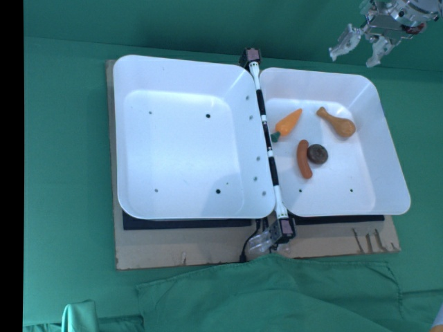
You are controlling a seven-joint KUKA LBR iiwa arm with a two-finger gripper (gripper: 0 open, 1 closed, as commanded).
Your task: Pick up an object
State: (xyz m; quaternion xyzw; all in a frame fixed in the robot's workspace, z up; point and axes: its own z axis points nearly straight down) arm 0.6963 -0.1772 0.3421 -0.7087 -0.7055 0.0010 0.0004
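The worktop [69,151] is covered in green cloth. A flat brown cardboard sheet [166,251] is laid on it, and dark pads (seen only as edges) are set on the sheet beneath two white bins [138,206] placed side by side. A black-and-white striped bar [266,144] is run between the bins. Folded green fabric [277,296] is bunched along the near edge.

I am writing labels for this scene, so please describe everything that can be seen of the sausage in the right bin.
The sausage is a short, smooth, reddish-orange rod with rounded ends, plastic-looking like a toy. It lies flat on the floor of the right bin, near its middle, running nearly straight toward the near edge with a slight tilt. A dark round object sits right beside its upper half, touching or almost touching. The gripper hangs well away from it, beyond the bin's far rim.
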